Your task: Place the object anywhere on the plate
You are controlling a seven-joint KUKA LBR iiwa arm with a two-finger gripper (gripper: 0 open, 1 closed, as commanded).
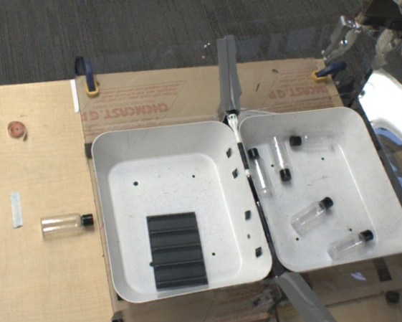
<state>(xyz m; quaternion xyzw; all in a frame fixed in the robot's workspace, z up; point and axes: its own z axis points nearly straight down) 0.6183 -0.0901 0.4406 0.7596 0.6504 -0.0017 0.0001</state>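
Gripper (350, 25) sits cut off at the upper right corner, its state unclear; clear plastic vials (312, 215) lie in the right white bin (372, 144).

Bench (49, 282): pale wood top, evenly lit. Cardboard sheet (158, 100) with reversed red print lies on the bench under two white bins (105, 204), held by two blue clamps (84, 75) at its far edge. Grey bar (228, 74) stands at the far edge of the sheet, between the bins. Dark carpet floor (134, 20) runs beyond the bench's far edge.
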